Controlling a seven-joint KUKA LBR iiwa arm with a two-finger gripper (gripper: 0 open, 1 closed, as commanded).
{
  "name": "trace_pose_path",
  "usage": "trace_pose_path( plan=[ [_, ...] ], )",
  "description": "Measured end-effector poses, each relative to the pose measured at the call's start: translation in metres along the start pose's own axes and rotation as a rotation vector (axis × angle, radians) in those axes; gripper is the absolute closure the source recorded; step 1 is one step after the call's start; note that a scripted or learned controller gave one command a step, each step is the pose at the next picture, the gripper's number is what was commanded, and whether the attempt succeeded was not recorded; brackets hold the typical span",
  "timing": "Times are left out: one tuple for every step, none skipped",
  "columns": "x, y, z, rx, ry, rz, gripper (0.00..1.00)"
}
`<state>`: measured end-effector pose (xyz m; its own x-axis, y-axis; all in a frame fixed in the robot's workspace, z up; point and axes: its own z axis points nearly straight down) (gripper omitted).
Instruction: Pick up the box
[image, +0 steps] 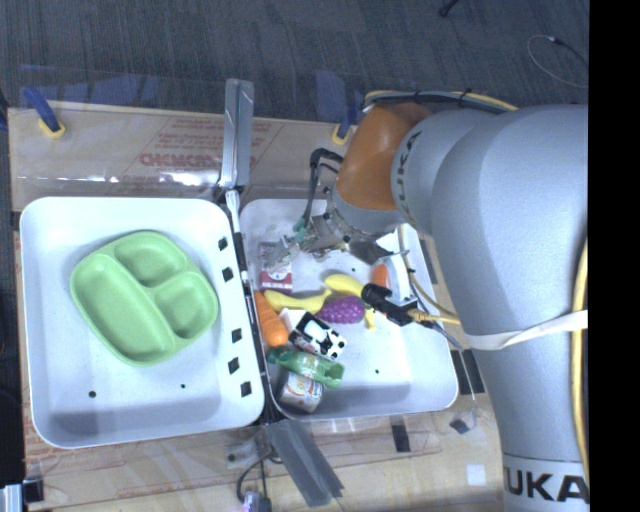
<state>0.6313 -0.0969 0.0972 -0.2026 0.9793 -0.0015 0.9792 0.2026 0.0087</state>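
The box (276, 279) is small, red and white, and lies in the right bin (420, 385) near its left wall, toward the back. My gripper (305, 236) hangs over the back of that bin, just above and to the right of the box. The metal wrist parts and cables blur its tip. The grey arm with its orange band (375, 160) covers the bin's back right corner. Nothing is visibly held.
Crowded around the box are two yellow bananas (298, 299), purple grapes (342, 311), an orange carrot (270, 322), a black-and-white patterned piece (322, 337) and a green-lidded jar (303, 380). The left bin (60, 400) holds a green divided plate (145, 295).
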Motion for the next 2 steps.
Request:
trace_pose_path(
  plan=[
    [-0.005,0.0275,0.0008,0.002,0.001,-0.026,0.0],
    [-0.0053,0.0194,0.0007,0.004,0.003,0.108,0.0]
  ],
)
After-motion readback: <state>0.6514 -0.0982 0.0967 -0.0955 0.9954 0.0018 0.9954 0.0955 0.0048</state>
